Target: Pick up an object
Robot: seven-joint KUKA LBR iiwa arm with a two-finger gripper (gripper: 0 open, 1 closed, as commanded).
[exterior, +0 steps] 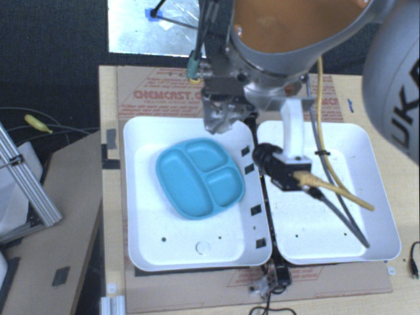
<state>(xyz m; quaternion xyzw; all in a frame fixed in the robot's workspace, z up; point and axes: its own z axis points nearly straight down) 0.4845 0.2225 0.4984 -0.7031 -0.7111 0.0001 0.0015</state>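
The tool [221,119] is a blocky piece of dull, scuffed metal hanging from the wrist, its tip pointing down over the far rim of the left bin [141,195], close to the corner where the two bins meet. From this angle it cannot be told whether it is spread or pressed together. Above it the arm [394,64] is a thick, smooth grey casing that comes in from the far right and bends steeply down, with a glossy orange band [295,5] wrapped round it just above the wrist.

Just near of the tool's tip lies the blue plate [197,176], flat on the floor of the left bin. It is smooth matte plastic, a rounded oblong set on a slant, with raised ridges dividing it into one long compartment on the left and two smaller ones on the right. It sits in the far and middle part of the bin, closer to the right wall than to the left.

Both bins are shallow white trays with rounded corners and a soft sheen. The right bin [367,169] touches the left one along a seam marked by small black tabs [249,169]. Under them a brown cardboard sheet [157,87] with red print covers the table [108,176].
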